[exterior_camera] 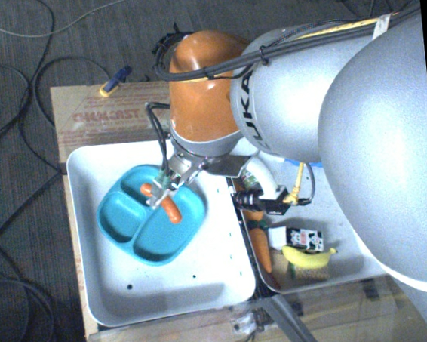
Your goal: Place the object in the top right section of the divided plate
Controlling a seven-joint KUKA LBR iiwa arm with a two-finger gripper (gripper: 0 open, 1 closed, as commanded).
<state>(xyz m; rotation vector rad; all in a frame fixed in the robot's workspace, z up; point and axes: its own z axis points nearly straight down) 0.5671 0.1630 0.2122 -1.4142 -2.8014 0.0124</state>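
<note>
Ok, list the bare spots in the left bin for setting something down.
Free: left bin floor below the blue divided plate, and the strip along its left wall. Crowded: the plate's top right, where the claw and orange object sit.

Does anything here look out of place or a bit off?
Slightly. A small orange object lies across a ridge between sections of the blue divided plate in the left bin, just below the gripper, rather than sitting inside one section. Nothing looks spilled or broken.
</note>
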